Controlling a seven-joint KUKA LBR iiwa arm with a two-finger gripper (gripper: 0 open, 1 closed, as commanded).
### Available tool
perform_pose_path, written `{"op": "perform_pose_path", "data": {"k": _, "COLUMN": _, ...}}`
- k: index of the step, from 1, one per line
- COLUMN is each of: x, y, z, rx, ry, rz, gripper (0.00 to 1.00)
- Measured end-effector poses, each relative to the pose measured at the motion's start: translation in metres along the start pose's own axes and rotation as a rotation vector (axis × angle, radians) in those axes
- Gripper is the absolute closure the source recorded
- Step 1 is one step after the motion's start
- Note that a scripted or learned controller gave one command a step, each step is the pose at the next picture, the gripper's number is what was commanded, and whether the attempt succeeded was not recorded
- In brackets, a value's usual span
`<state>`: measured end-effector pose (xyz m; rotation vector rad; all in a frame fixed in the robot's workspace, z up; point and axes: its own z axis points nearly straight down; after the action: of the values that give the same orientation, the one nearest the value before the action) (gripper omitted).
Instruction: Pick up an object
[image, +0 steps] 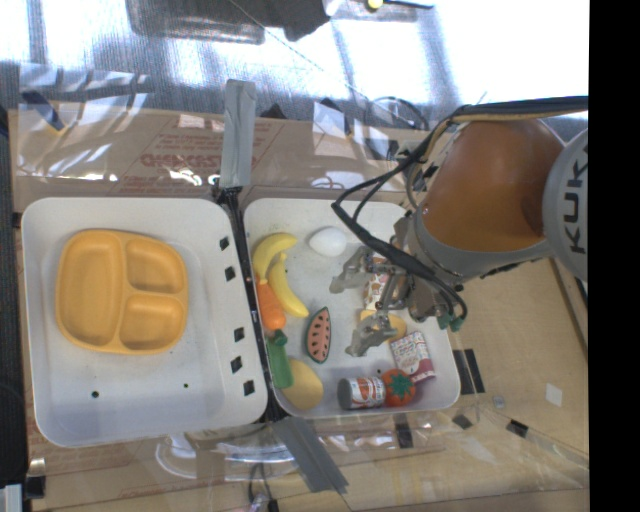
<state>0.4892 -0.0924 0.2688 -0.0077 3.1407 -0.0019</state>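
We see blown-out glare along top of frame, strongest upper left and upper right. Bins (130, 400) evenly lit, soft shadows only. Plastic sheet (120, 160) at upper left throws reflections. Overall slightly soft focus, orange arm band (480, 190) blurred.

Readable text, camera view:
- Arm housing (572, 205), right edge of frame: large dark letters "KU", rotated to run down the frame; the rest of the word is cut off at the edge
- Cardboard sheet (180, 158), upper left above the bins: red printed lettering, appears mirrored or upside down, not legible
- Small packet (411, 353) and bottle (362, 392), lower right of the right bin (447, 375): red and white labels, print too small to read
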Motion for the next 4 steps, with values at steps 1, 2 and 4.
{"op": "perform_pose_path", "data": {"k": 1, "x": -0.027, "y": 0.002, "z": 0.114, "rx": -0.002, "ry": 0.007, "rz": 0.031, "gripper": 0.00}}
{"op": "perform_pose_path", "data": {"k": 2, "x": -0.092, "y": -0.011, "z": 0.167, "rx": 0.001, "ry": -0.017, "rz": -0.181, "gripper": 0.00}}
{"op": "perform_pose_path", "data": {"k": 4, "x": -0.045, "y": -0.119, "z": 0.040, "rx": 0.002, "ry": -0.007, "rz": 0.207, "gripper": 0.00}}
